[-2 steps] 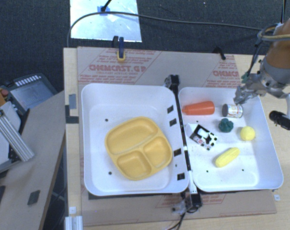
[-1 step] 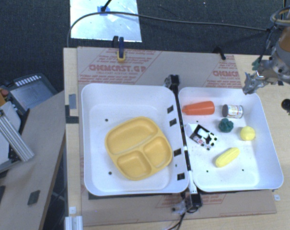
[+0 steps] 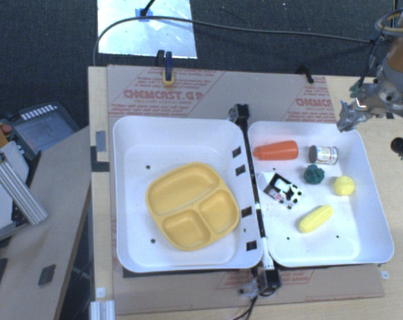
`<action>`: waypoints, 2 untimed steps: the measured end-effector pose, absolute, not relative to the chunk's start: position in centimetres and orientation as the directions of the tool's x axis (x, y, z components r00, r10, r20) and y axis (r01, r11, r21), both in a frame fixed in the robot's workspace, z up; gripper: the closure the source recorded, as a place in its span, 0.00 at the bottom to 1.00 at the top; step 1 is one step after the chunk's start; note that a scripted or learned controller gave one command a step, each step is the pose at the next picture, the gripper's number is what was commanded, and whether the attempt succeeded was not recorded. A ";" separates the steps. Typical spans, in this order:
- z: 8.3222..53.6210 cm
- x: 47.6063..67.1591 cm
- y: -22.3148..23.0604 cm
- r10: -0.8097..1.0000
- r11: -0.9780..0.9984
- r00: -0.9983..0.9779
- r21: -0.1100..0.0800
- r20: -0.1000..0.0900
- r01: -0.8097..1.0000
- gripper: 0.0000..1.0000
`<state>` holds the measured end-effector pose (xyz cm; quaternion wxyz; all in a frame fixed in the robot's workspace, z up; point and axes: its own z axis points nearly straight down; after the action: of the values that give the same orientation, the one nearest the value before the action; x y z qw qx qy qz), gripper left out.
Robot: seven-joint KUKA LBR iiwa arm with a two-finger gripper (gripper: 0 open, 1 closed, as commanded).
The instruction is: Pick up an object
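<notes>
The right bin [image 3: 361, 245] holds an orange carrot [image 3: 276, 151] at the back and a small can [image 3: 324, 155] lying on its side next to it. A dark green lump [image 3: 314, 174] and a yellow ball [image 3: 344, 186] sit further forward. A black-and-white piece [image 3: 283, 190] lies mid-bin, and a long yellow piece [image 3: 316, 219] lies toward the front. My gripper [image 3: 351, 117] hangs over the bin's back right corner, up and to the right of the can, and touches none of the objects.
The left bin [image 3: 131, 245] holds a yellow divided plate [image 3: 191, 205]. A black hinge strip [image 3: 251, 192] runs between the bins. A cable [image 3: 254, 29] crosses the back. A blue and yellow clamp [image 3: 168, 69] sits behind the left bin.
</notes>
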<state>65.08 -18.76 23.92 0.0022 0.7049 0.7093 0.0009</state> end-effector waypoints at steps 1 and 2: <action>23.1 62.8 -13.1 1.000 0.009 -0.009 0.000 0.002 1.000 1.00; 24.1 61.0 -8.3 1.000 0.008 -0.008 0.000 0.002 1.000 1.00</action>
<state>60.96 -8.28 24.13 -0.0006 0.7041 0.7101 0.0007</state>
